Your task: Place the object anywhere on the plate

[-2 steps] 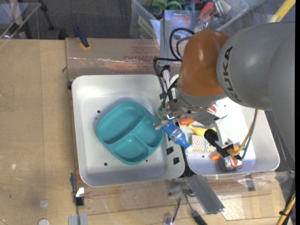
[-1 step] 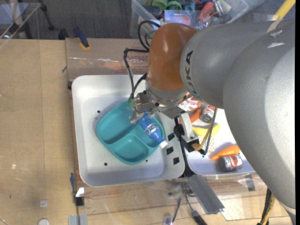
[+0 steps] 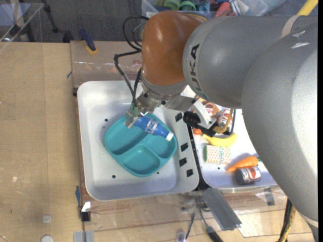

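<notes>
Lying on the teal plate (image 3: 132, 150) at its far edge, a blue tube (image 3: 154, 127) is seen. The gripper (image 3: 134, 116) is positioned at the tube's left end; its finger state cannot be told. "KUKA" is read on the arm (image 3: 192, 69).

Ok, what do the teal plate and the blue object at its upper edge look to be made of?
The plate looks like moulded plastic: uniform teal, smooth satin sheen, rounded divided compartments. The blue object looks like a soft plastic tube or pouch with printed blue-and-white surface and a white end; too small to be sure.
</notes>
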Controlling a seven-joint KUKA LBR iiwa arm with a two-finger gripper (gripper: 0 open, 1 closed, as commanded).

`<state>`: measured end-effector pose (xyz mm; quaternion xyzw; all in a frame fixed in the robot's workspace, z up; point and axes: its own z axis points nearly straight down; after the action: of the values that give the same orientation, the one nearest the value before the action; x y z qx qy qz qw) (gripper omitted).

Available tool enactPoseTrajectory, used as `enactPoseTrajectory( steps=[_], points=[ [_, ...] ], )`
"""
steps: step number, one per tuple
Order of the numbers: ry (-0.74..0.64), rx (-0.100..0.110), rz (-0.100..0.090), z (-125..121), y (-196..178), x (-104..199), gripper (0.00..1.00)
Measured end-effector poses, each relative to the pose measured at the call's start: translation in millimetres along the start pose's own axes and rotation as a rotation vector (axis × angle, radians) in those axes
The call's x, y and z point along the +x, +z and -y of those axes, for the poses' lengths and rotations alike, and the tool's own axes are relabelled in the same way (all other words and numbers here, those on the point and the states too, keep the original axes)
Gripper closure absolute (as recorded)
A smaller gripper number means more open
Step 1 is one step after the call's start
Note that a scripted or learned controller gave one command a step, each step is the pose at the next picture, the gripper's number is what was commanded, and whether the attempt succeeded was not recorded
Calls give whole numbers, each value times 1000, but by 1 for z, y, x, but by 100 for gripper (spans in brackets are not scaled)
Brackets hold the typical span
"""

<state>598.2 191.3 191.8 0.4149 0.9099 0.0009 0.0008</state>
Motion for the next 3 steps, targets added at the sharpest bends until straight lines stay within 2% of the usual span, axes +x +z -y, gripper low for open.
enactPoseTrajectory(
  steps=[1, 2, 3],
  points=[
    [-222, 1, -1, 19, -25, -5, 100],
    [-427, -1, 1, 31, -10, -55, 100],
    [-717, 1, -2, 84, -28, -44, 100]
  ],
)
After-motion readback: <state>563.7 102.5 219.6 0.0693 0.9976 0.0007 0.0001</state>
